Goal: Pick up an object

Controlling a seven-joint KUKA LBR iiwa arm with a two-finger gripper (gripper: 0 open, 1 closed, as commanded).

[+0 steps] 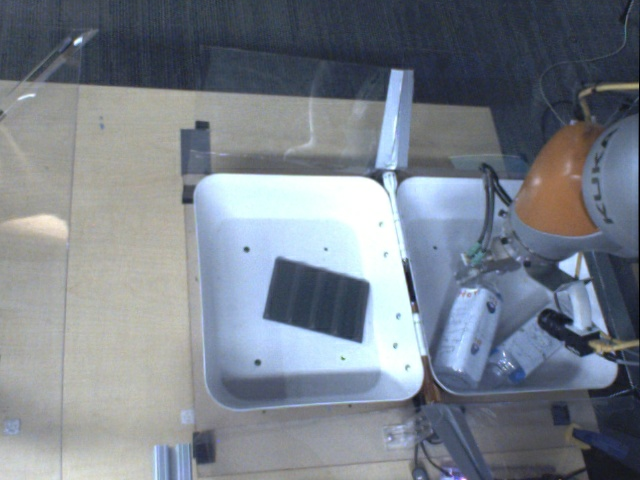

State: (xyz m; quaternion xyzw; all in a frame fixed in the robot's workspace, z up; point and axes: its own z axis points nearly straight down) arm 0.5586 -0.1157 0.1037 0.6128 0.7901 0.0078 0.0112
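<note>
On your wooden bench [110, 298], the right bin [430, 228] holds a clear bottle [468, 333], lying beneath the gripper [483, 263]; its jaws' state seems unreadable. A dark ridged pad [317, 299] lies in the left bin [230, 218].

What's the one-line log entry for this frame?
claw: in right bin, over clear bottle | left bin: dark ribbed pad | grasp: unconfirmed

The end effector [487, 260] hangs in the right bin [430, 268], bottles [468, 331] just below it, a ridged pad [317, 299] leftward in the other bin [230, 228].
</note>
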